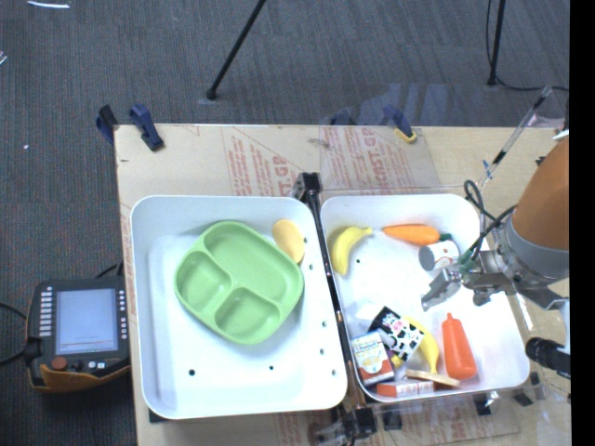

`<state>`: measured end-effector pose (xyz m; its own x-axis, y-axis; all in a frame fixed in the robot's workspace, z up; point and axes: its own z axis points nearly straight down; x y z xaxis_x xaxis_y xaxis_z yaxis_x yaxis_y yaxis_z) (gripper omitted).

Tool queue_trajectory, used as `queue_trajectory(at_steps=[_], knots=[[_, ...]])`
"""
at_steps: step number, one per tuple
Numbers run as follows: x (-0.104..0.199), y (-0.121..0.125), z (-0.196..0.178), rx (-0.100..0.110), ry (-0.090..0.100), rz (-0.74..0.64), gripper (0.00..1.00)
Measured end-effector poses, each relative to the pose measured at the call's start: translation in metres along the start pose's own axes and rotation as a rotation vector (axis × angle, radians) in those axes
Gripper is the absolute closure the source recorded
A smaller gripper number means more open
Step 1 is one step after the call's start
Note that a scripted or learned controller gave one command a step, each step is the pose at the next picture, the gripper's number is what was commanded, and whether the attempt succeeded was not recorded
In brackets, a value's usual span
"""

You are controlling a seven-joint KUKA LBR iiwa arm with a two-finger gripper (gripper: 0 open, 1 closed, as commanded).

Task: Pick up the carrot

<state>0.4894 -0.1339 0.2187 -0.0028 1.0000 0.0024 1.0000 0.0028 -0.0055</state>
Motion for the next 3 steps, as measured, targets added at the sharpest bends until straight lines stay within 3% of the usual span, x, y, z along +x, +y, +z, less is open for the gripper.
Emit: queue_trajectory(at_steps=[1, 2, 3], knots=[[-0.045, 0.003, 0.121, -0.025, -0.004, -0.025, 0.00], [0.000, 0.070, 0.131, -0.005, 0.001, -0.013, 0.00], [-0.068, 0.121, 0.130, -0.005, 0.000, 0.107, 0.00]])
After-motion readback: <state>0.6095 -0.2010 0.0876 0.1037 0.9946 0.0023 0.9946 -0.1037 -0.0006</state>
